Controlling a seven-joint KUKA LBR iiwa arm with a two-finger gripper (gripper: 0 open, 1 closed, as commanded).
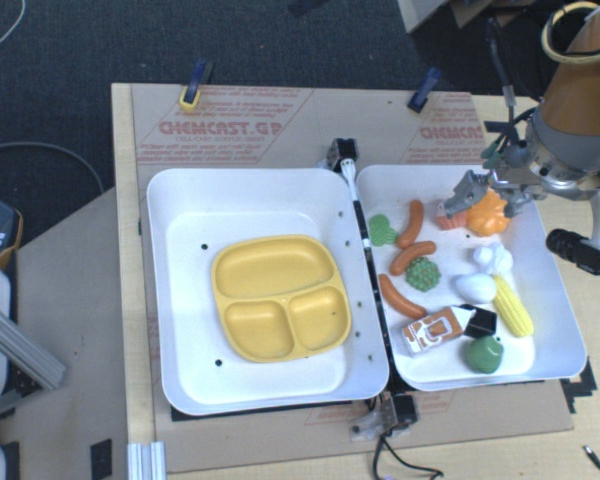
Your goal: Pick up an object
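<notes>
Judging from the scene, the pick is at its approach stage: the pincer (pixel 480 200) is lowered over the upper part of the right bin (pixel 565 313), right at an orange toy (pixel 487 214). Whether that toy is pinched cannot be told, and nothing is seen lifted. A yellow divided tray (pixel 278 296) is left in the left bin (pixel 175 268).

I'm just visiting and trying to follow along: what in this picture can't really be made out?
- End effector, camera view: its fingertips merge with the orange lumpy toy under them, so contact cannot be judged.
- Grey arm with orange band: cut off by the right and top edges.
- Small brown printed carton: label too small to read.
- White rounded pieces: pale against the right white bin, outlines unclear.
</notes>
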